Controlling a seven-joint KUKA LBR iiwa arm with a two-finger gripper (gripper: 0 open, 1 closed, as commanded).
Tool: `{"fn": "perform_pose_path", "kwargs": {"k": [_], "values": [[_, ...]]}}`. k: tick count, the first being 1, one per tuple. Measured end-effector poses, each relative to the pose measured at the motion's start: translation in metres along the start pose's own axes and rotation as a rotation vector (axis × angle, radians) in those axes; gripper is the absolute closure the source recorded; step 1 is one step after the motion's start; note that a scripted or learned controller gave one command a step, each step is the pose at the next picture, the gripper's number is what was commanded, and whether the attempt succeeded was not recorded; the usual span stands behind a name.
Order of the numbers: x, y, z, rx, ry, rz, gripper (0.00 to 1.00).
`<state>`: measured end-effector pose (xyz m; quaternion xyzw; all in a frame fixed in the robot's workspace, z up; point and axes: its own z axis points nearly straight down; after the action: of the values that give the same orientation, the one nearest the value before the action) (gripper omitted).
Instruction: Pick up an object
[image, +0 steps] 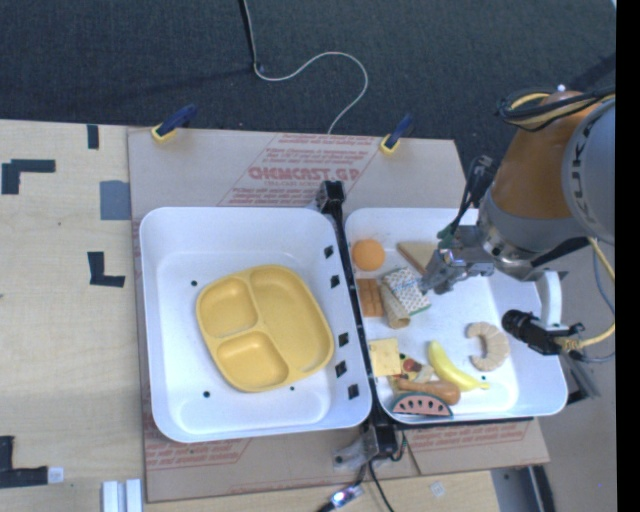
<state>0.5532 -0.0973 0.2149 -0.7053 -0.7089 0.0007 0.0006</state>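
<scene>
the desk (60, 300) is pale wood with dark marks on its left part. a brown cardboard sheet (290, 175) with red print lies flat on it, held at its far edge by two blue and yellow clamps (173, 122). two shallow white bins sit side by side on the cardboard, touching along a row of black clips: the left bin (165, 300) and the right bin (540, 395). beyond the desk's far edge is dark carpet (120, 50) with a thin white cable (320, 65) looping over it.
</scene>
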Motion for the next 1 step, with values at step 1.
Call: {"fn": "perform_pose_path", "kwargs": {"k": [1], "values": [[0.0574, 0.0121, -0.0098, -0.001, 0.002, -0.003, 1.0]]}}
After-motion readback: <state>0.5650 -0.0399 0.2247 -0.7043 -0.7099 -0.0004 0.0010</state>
